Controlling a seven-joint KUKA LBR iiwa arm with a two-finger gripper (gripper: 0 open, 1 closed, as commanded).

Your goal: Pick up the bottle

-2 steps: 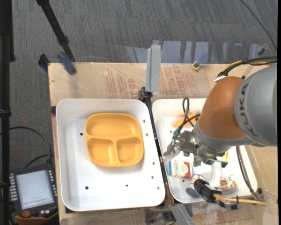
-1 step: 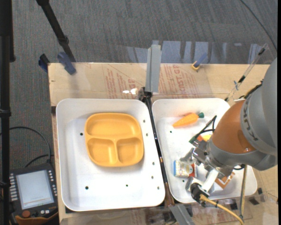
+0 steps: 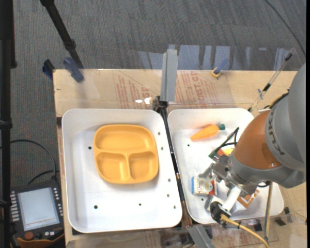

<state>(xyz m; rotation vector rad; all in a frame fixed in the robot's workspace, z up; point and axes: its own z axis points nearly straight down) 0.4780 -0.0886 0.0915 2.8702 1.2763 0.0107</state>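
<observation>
A small object with a white and blue label, likely the bottle (image 3: 200, 185), lies in the near part of the right bin (image 3: 183, 120). My gripper (image 3: 214, 180) hangs low over that bin, right beside the object and touching or nearly touching its right side. The grey wrist and the orange band (image 3: 253, 146) hide much of what lies below the gripper. Whether anything is held cannot be told from this view.
An orange carrot toy (image 3: 205, 132) lies at the back of the right bin. Small yellow and red pieces (image 3: 222, 151) peek out beside the arm. A yellow divided plate (image 3: 126, 153) sits in the left bin (image 3: 75, 190). A grey post (image 3: 169, 81) stands behind the bins.
</observation>
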